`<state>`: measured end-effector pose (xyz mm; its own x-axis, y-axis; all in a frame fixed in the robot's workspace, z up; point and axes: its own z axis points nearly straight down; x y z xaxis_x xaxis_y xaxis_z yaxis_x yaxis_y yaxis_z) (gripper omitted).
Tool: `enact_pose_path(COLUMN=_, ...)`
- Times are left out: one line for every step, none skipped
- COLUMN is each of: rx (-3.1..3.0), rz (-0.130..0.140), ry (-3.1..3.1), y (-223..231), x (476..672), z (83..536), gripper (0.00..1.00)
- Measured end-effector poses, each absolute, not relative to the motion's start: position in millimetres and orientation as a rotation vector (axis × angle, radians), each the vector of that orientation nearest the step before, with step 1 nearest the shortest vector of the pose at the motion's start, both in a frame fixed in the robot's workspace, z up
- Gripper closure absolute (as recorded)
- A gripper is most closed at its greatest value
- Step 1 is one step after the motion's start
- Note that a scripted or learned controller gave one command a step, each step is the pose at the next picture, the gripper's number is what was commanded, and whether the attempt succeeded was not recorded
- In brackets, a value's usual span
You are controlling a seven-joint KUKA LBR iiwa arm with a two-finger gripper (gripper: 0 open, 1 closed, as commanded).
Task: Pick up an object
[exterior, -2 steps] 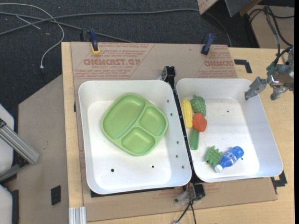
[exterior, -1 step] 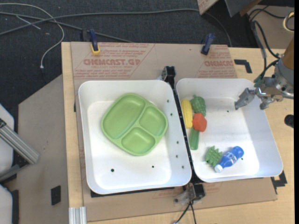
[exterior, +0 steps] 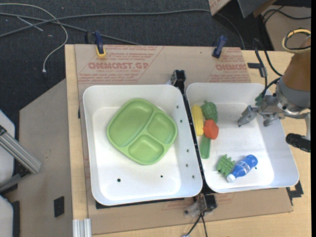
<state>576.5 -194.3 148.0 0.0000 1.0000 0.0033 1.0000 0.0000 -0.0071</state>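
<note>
Fingers look spread apart, gripping nothing, above the right bin

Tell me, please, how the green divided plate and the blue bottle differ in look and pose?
The green divided plate lies flat in the left bin; the blue bottle lies on its side in the right bin. The plate is far larger and wholly green; the bottle is small, blue with a white cap. The plate lies alone; the bottle touches a green toy. Both look plastic.
</note>
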Motion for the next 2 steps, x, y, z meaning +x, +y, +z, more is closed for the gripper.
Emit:
enact_pose_path(rx=-2.218, rz=0.004, ry=-2.216, y=-200.7, x=572.3, z=88.0, gripper=0.0)
enact_pose_path(rx=-2.222, rz=-0.002, ry=-2.221, y=-201.1, x=574.5, z=103.3, gripper=1.0)
